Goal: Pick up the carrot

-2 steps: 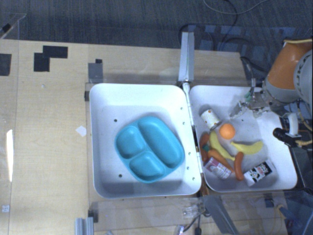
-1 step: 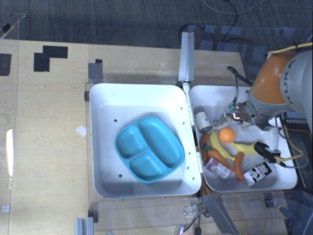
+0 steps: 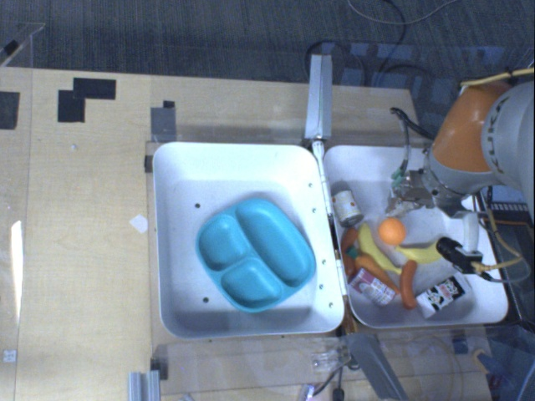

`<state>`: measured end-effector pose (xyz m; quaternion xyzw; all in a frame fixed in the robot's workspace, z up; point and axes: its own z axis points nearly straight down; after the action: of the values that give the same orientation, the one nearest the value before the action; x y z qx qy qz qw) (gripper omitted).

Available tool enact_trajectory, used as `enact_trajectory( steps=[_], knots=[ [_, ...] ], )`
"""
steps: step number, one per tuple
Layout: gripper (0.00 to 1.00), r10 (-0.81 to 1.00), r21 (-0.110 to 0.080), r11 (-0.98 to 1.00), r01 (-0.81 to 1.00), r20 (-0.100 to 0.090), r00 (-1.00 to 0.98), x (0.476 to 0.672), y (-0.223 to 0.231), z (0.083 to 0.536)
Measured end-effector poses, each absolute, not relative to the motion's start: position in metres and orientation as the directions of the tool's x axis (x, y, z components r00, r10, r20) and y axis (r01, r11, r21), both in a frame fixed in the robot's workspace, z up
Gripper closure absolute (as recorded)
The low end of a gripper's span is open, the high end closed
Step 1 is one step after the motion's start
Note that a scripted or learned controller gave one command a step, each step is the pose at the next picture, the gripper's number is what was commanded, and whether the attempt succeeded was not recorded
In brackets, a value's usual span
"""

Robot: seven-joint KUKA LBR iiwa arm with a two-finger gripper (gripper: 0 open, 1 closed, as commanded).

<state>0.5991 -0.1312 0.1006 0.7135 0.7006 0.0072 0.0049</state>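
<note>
1. The arm (image 3: 510, 132) is in from the right, and the gripper (image 3: 408, 197) hangs over the far half of the right bin (image 3: 368, 164), a bit nearer its right wall than its left.
2. Is that gripper released or clenched? From where I stand I cannot tell; the metalwork down there is too small and jumbled to read.
3. There's the carrot (image 3: 369, 266), in that same bin. It lies flat on the floor toward the near left corner, slanting away from the left wall toward the near edge.
4. The carrot is well apart from the gripper, off toward the bin's near left.
5. An orange ball (image 3: 390, 231) sits just on the near side of the gripper, and a banana (image 3: 422, 253) stretches across between gripper and carrot.
6. The banana's left end meets the carrot's far side. Touching or overlapping, I cannot say which.
7. Crowded around it:
   - a silver can (image 3: 345, 206) by the left wall, on the far side of the carrot;
   - a red-and-white packet (image 3: 374, 288) just beside the carrot, against the near edge;
   - an orange-red stick-shaped piece (image 3: 407, 284) right of the packet;
   - a black-and-white box (image 3: 441, 294) toward the near right corner.
8. Over in the left bin (image 3: 184, 182), a blue divided plate (image 3: 255, 253) sits askew around the middle of the floor.
</note>
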Motion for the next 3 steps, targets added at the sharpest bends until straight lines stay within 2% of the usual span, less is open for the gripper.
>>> enact_trajectory(
  steps=[1,2,3],
  knots=[
    [1.0,0.993,0.005,-0.114,0.993,0.001,0.114,0.594,-0.059,0.198],
    [0.0,0.993,0.004,-0.114,0.993,0.0,0.114,0.593,-0.059,0.198],
    [0.0,0.994,0.009,-0.108,0.994,0.0,0.108,0.543,-0.102,0.091]
  ],
)
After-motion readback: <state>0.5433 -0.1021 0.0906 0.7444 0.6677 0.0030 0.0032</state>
